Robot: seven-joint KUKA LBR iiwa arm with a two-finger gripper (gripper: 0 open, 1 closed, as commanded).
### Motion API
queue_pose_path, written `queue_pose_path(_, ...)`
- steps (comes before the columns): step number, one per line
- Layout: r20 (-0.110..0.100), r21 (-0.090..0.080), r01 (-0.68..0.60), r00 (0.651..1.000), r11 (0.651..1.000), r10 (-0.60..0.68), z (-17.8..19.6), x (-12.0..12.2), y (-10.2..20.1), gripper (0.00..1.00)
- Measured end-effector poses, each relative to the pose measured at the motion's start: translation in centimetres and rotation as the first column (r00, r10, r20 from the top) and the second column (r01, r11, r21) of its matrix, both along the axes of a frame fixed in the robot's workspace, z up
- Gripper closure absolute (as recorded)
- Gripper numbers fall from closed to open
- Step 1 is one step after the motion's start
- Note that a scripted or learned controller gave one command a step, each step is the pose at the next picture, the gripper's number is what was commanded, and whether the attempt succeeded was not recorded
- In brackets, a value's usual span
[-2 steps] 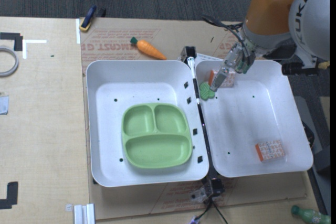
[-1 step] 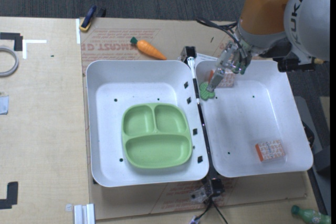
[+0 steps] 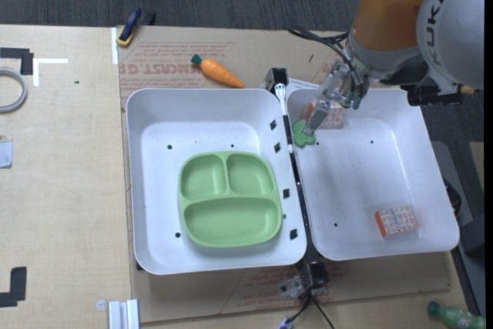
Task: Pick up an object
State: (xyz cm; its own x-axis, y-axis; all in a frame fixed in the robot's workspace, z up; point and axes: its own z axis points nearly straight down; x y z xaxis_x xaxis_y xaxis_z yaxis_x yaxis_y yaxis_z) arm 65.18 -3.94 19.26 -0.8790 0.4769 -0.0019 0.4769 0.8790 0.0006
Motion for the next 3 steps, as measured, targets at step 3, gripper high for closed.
queue_pose_path(3,0.000,0.000,0.000,1.000,1.000,0.000,0.00,0.00,0.00,0.00)
